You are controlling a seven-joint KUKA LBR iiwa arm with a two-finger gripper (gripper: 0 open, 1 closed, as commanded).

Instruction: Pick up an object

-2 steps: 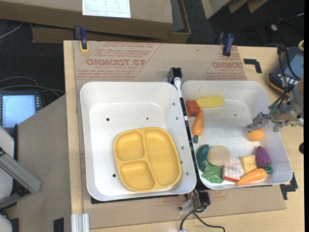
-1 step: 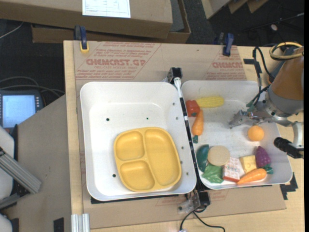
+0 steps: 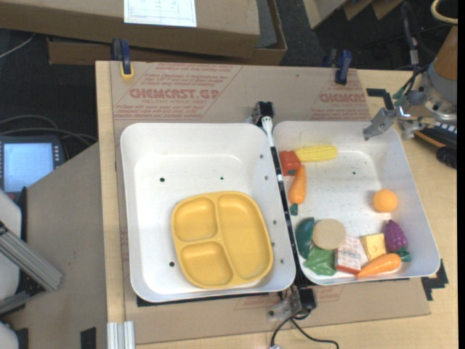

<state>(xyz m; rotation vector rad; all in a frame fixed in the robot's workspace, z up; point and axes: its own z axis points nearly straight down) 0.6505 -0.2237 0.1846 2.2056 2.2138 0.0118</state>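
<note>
White plastic bins sit side by side on the table (image 3: 182, 93), which is covered by a brown board printed with red lettering. The left bin (image 3: 145, 158) carries a yellow divided tray (image 3: 220, 237) with three compartments, lying toward the near side. The right bin (image 3: 363, 173) carries a scatter of toy food. Near its far wall lies an ear of yellow corn (image 3: 316, 152), and just beside it, against the wall shared with the left bin, a red piece (image 3: 289, 161) touches the top of an orange carrot (image 3: 297, 185) that runs along that wall. An orange ball (image 3: 385, 200) sits apart toward the right side. In the near end a cluster crowds together: a dark green piece (image 3: 304, 231), a tan round disc (image 3: 329, 233), a leafy green piece (image 3: 320, 260), a red and white packet (image 3: 351, 254), a yellow cheese wedge (image 3: 375, 245), a purple bunch of grapes (image 3: 394, 233) and a second orange carrot (image 3: 379, 265) along the near wall.

At the far right corner of the right bin, the hand (image 3: 378, 126) hangs over the rim, well apart from all the food. Its grey fingers (image 3: 375, 128) point down toward the left with nothing between them; whether they are spread or closed I cannot tell.
</note>
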